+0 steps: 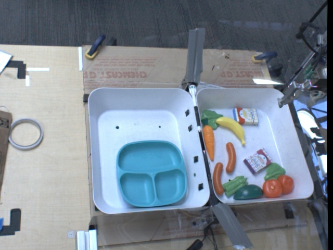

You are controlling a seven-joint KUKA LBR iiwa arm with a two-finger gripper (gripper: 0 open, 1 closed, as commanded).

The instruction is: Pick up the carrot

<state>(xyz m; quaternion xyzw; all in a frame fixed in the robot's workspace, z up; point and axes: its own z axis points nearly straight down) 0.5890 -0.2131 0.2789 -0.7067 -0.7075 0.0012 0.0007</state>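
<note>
Carrot: there it is, lying in the right bin, hard against the left wall; green top pointing away toward the far end, orange tip toward the near end; nothing resting on it, so it looks open to a grab from above, though that wall crowds one side.

Neighbours: the banana curves just beside the carrot's leafy end, nearly touching the greens; two sausages lie near its tip, one alongside, one lower by the wall; my read is that the closeness of these leaves little room for fingers on the inner side.

Further off: two small boxes, a tomato and green vegetables heaped in the near right corner, well apart from the carrot.

Left bin: holds a teal divided plate, flat, compartments bare; a likely landing spot, but the task asks for the lift alone.

Gripper: I cannot tell its state; at the right edge there is only a tangle of dark metal and cable above the bin's far corner, cut off by the frame, too cluttered to make out.

Progress: judged from this, the pick has not begun; carrot at rest, nothing touching it.

Hard to see: the carrot's underside and how tightly it presses the wall; glare on the bin floor washes out fine detail.
</note>
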